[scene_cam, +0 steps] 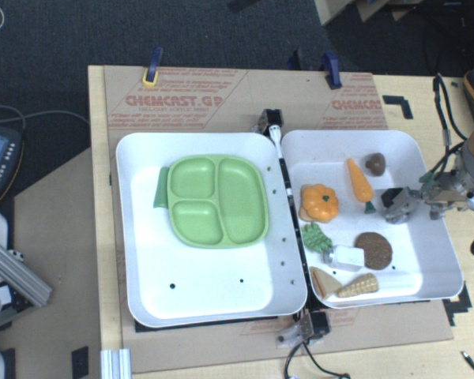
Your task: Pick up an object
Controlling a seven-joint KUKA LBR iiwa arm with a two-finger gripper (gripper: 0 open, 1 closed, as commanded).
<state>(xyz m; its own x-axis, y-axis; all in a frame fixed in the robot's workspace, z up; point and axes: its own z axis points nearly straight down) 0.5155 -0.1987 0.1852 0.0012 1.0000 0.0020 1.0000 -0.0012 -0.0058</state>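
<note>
Nothing is lifted yet — the gripper [396,206] is poised low in the right bin [438,275], beside the carrot [359,180]; its opening cannot be told.

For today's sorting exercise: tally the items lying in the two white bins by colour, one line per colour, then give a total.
Green: 2, the divided plate and the broccoli
Orange: 2, the pumpkin and the carrot
Brown: 2, the round patty and the small ball
Tan: 2, the cone and the wedge
White: 1, the small block
Total: 9
</note>
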